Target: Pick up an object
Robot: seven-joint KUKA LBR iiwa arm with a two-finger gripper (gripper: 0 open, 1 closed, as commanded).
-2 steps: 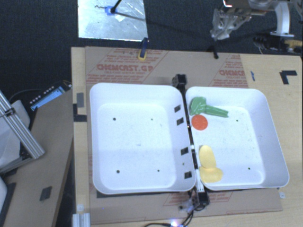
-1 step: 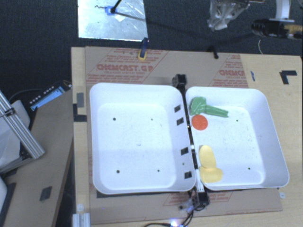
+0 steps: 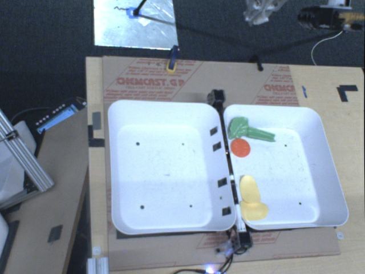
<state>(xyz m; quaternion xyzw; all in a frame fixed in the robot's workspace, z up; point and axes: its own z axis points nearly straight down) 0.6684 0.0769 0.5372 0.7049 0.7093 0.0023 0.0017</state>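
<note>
Two shallow white bins sit side by side on the bench [image 3: 239,79], which is covered by a brown sheet printed with red lettering. The left bin [image 3: 165,164] shows only a few small dark dots on its floor. In the right bin [image 3: 308,170], all the objects lie along its left wall: a green toy [image 3: 248,130] at the far end, a flat orange disc [image 3: 240,148] just near of it, and a yellow toy [image 3: 251,197] in the near left corner. The hand [image 3: 263,5] hangs high at the far edge of the view, above the dark floor beyond the bench and well apart from the bins; it is blurred, so I cannot tell whether it is open or closed. A shiny metal plate [image 3: 135,16] lies on the floor, far left.
</note>
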